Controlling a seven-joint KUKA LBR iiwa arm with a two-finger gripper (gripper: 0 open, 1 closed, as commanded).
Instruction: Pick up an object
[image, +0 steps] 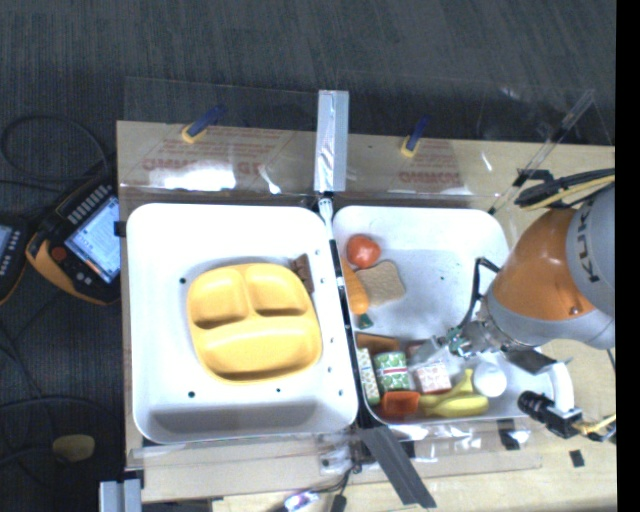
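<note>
yellow plastic tray (255, 318) fills the left bin (150, 400); gripper (462, 340) hangs low in the right bin (440, 225) over crowded toy food (420, 378); grip state unclear; tight packing risks a glancing, failed grab

**One fixed camera looking down over both bins**

A single camera is sitting above the table (150, 140) and looking down at a slight slant, far enough off to be taking in both white bins whole. The left bin (160, 300) is lying left of centre and the right bin (450, 235) just beside it, their shared wall running down the middle of the frame. Dark carpet (300, 50) is filling the top and left margins. The arm (555, 275) is entering from the right edge, partly overhanging the right bin.
</note>
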